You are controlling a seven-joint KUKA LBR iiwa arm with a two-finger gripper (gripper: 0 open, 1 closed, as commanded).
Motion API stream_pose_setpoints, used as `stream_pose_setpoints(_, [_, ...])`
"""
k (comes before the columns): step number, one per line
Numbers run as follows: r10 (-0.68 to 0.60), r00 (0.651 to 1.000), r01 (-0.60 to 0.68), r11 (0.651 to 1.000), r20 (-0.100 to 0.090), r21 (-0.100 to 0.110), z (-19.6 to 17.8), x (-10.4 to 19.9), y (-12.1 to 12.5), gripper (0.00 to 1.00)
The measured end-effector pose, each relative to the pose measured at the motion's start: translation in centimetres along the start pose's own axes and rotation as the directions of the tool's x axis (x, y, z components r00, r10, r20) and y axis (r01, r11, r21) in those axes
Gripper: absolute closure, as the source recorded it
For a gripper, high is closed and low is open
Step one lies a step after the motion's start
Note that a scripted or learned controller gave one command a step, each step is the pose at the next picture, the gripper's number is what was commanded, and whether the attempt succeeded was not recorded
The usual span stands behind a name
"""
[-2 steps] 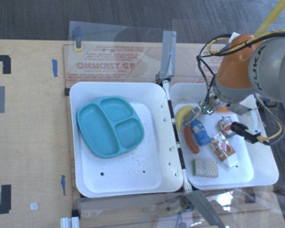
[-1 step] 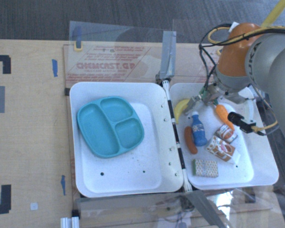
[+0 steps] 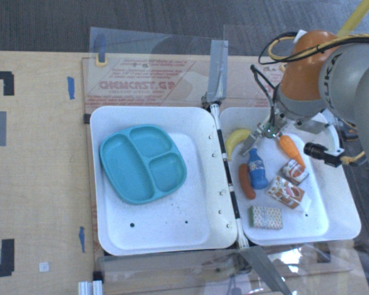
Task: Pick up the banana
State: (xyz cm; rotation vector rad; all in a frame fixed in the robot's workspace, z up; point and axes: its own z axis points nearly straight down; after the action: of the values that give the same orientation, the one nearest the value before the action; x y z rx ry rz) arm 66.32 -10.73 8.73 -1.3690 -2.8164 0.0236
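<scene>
Nearest the camera, a green sponge (image 3: 266, 217) lies well below the gripper (image 3: 258, 135), past a blue bottle (image 3: 256, 169) and cartons (image 3: 287, 190). Whether the jaws are open cannot be told. The banana (image 3: 235, 141) lies just left of them, touching or nearly so. A good grasp would likely straddle its curved middle. Lettering on the cardboard (image 3: 141, 82) behind is unreadable.

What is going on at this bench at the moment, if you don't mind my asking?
The robot arm reaches into the right bin, its gripper down beside the banana near the bin's far left corner. The banana lies on the bin floor, not yet lifted. A blue bottle and a carrot lie nearby.
</scene>
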Motion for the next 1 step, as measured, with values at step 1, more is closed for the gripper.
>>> stream_pose_setpoints(1, [0.000,1.000,0.001,1.000,0.012,-0.019,-1.33,-0.19,0.44,1.00])
